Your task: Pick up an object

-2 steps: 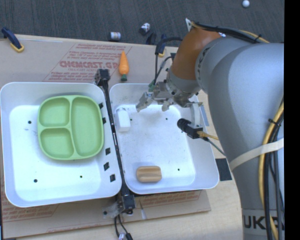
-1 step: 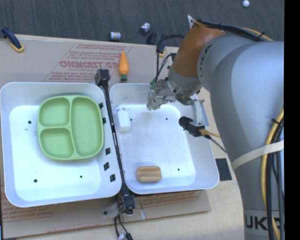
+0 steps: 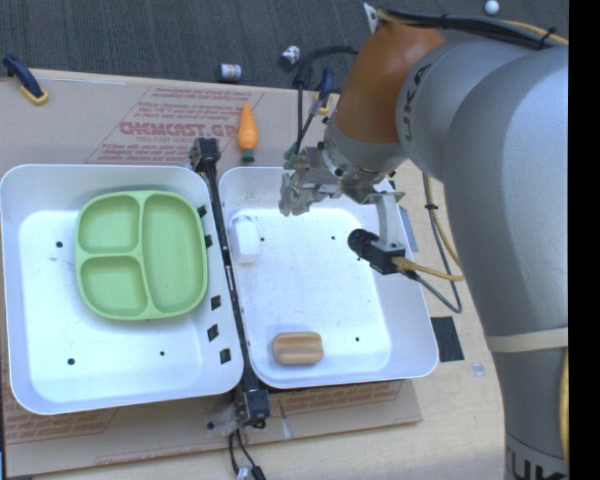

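Metal two-finger gripper [image 3: 298, 193], finger state indiscernible, above the glossy shallow white right bin [image 3: 400, 353] holding a rounded tan bread-like block [image 3: 297, 348].

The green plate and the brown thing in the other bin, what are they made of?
The green plate looks like smooth moulded plastic: even colour, rounded dividers, soft sheen. The brown thing looks like a toy bread piece, perhaps plastic or foam; its matte tan surface leaves that open.

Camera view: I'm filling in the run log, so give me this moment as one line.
gripper: over right bin rear, nothing seen held | right bin: white block, tan bread-like block | left bin: green divided plate
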`<control>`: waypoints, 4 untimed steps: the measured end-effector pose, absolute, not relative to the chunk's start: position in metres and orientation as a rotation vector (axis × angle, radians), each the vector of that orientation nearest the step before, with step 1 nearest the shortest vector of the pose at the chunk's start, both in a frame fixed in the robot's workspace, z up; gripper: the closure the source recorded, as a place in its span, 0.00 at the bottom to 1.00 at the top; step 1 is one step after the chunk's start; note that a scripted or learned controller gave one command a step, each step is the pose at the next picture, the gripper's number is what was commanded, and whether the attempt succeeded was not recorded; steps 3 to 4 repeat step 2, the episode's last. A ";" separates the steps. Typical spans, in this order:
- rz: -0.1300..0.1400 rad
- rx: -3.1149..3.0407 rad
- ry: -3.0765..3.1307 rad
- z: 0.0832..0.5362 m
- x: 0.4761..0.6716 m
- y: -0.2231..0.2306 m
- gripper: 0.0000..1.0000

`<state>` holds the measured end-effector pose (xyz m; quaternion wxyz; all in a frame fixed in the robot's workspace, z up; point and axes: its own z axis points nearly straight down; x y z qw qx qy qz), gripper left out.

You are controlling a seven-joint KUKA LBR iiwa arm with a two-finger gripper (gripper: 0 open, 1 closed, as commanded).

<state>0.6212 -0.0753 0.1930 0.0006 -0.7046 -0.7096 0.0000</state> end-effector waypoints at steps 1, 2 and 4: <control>0.004 -2.211 -2.228 0.192 0.580 -0.017 1.00; 0.005 -2.210 -2.229 0.216 0.529 0.016 1.00; 0.005 -2.210 -2.229 0.216 0.529 0.016 1.00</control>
